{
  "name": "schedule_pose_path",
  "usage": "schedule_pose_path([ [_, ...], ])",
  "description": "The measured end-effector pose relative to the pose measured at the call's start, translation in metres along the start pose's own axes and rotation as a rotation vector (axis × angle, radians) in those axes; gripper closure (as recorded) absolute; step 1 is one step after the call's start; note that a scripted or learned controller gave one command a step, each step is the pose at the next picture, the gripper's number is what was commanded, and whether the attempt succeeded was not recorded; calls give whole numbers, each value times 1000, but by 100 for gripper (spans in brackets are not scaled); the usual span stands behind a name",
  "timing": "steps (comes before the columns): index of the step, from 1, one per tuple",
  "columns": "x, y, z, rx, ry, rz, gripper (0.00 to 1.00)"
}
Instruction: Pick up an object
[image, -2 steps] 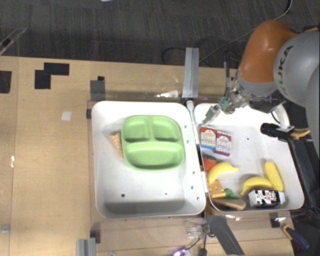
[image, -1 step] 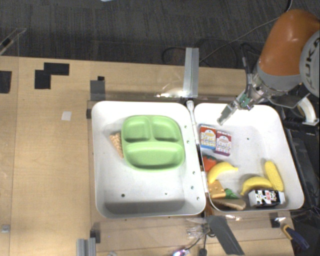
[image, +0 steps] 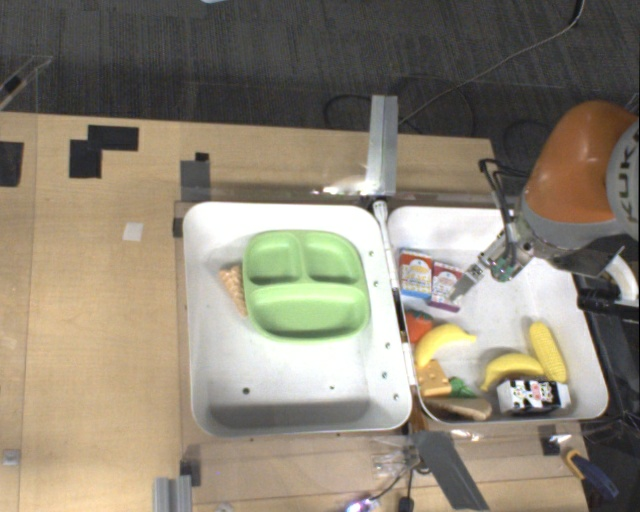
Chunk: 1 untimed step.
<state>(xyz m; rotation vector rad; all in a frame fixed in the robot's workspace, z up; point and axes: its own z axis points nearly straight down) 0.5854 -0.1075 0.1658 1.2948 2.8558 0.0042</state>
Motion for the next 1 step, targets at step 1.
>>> schedule_pose_path([
  [1, -40, 9, 66, -15, -14, 48, 0],
])
